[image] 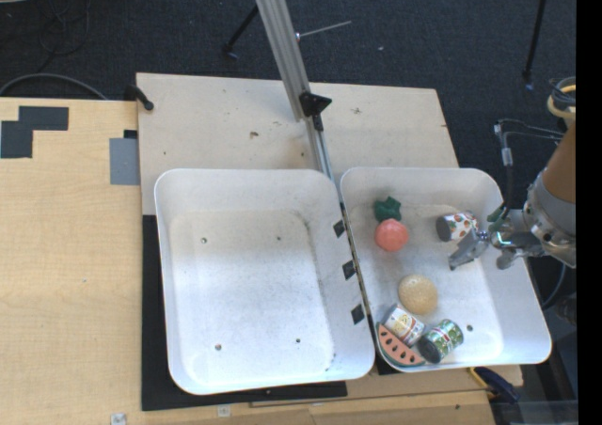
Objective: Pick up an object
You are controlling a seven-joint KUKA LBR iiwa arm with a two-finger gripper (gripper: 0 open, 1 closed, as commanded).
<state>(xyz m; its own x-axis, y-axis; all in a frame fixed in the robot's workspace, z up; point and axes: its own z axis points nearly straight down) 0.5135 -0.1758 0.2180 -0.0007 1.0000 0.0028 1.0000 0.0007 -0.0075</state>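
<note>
Since the task names no particular object, we take the nearest candidate to be the small printed can [455, 225] lying on its side in the right bin [513, 320], just beside the gripper [482, 250], which hangs at the bin's right wall. We read its two fingers as spread, one dark tip [460, 260] reaching toward the can and nothing between them.

We judge that can to be light, rigid and smooth, likely to roll if nudged on its curved side; closing across its round body, fingers on either side of the barrel, looks the surest hold. Its label is white with red and darker patches, but no writing can be read at this size.

Other choices lie in the same bin. A red ball-like fruit [392, 236] with a green leafy piece [387, 208] just behind it probably slips under a pinch (round things squirt out). A tan rounded lump [418, 294] sits nearer the front. Along the front edge, touching or nearly touching one another, are a second small can [403, 324], a green-labelled can [442, 338] and a watermelon-slice toy [399, 350]; crowding makes those harder to take cleanly. Their labels are likewise illegible to us.

We see no objects in the left bin [188, 226].
</note>
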